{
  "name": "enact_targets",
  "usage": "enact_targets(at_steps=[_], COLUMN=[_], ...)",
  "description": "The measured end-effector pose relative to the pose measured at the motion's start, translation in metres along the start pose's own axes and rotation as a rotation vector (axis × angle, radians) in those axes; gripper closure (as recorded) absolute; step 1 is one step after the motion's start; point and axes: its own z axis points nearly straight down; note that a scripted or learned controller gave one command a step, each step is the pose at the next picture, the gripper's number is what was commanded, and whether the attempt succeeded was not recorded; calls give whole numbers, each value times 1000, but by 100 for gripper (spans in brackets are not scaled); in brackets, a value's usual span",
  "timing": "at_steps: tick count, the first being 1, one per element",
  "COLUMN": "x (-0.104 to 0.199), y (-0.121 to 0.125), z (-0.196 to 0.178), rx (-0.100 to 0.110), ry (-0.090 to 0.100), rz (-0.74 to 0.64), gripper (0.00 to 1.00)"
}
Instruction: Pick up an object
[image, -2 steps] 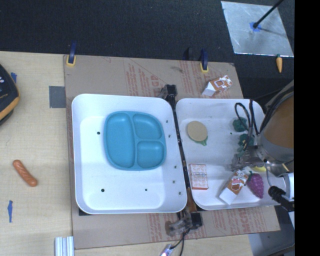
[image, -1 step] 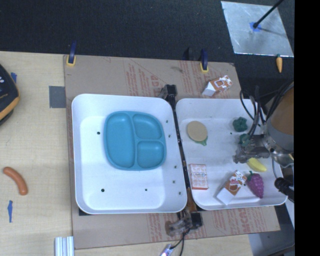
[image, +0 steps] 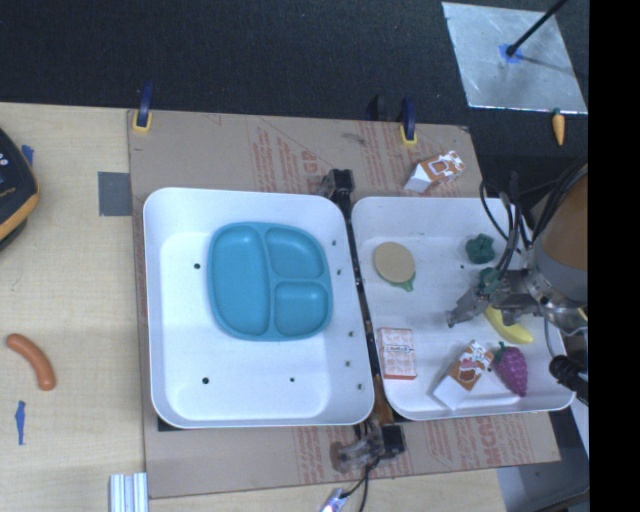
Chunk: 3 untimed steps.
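Two bins lie under me, and my gripper hangs over the right bin, toward its right side. My fingers are spread apart, pointing left and down toward the bin floor, with nothing between them. Just beside them, to the right, lies a yellow banana, partly under my wrist. Near that, toward the near edge, sits a purple bunch of grapes, and touching its left side a small orange and white carton. On the far side of my fingers is a green toy. Further left in the same bin lies a tan round disc with a bit of green at its near edge, and a white and red box leans at the bin's left wall.

The left bin holds a blue divided plate, well apart from me. Both bins rest on a brown cardboard sheet clamped at its far edge, with another small carton lying on it beyond the right bin. The cardboard covers a pale wooden bench, where a sausage lies far to the left. Dark carpet runs beyond the bench.
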Motion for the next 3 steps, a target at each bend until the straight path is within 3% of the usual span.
enact_targets(at_steps=[1,2,3], x=[-56,-56,-56], y=[54,-17,59], z=[-9,72,73], rx=[-2,-3,-2], ry=[0,-1,1], rz=[3,0,1], gripper=[0,0,0])
